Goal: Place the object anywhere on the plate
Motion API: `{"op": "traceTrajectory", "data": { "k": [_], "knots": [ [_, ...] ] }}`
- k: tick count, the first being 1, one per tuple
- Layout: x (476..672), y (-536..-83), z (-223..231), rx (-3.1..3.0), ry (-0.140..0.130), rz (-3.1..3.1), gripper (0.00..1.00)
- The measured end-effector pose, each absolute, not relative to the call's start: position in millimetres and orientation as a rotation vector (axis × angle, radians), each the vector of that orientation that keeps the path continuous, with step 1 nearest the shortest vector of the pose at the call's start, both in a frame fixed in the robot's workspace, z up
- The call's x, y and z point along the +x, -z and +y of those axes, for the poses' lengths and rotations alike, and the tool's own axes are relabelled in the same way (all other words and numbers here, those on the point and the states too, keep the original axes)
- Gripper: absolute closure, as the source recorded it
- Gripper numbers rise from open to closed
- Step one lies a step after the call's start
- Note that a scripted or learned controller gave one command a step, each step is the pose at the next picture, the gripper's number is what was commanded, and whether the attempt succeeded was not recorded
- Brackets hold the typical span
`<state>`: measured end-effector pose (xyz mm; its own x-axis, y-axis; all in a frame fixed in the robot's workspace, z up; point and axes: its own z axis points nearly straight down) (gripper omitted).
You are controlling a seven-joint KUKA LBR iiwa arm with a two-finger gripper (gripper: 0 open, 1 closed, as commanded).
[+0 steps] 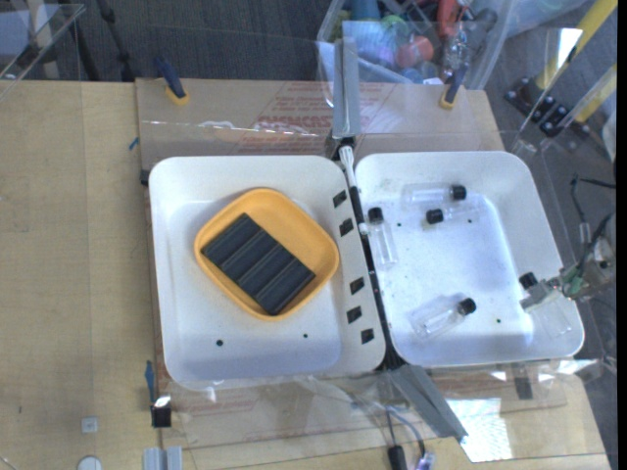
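Note:
A yellow, rounded-square plate [300,213] lies in the left bin [176,262], turned at an angle. A dark ribbed rectangular block [259,258] rests flat on the plate, covering most of its middle. In the right bin [509,179] lie several clear vials with black caps. One vial [443,312] is near the front. Another vial [379,235] lies along the left wall. Two more vials [439,196] are toward the back. A further vial [537,292] leans on the right wall.
A row of black tabs [351,258] runs along the ridge between the bins. A clear box of mixed items [421,18] stands behind the bins. Clamps [173,86] hold a plastic sheet at the back. Cables [588,262] hang at the right.

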<state>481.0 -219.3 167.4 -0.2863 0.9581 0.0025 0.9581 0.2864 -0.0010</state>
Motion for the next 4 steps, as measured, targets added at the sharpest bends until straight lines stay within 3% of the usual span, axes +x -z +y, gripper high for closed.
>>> {"op": "traceTrajectory", "data": {
  "k": [4],
  "knots": [
    [480.0, -170.2, -222.7, -1.091, 0.002, -2.945, 1.00]
  ]
}}
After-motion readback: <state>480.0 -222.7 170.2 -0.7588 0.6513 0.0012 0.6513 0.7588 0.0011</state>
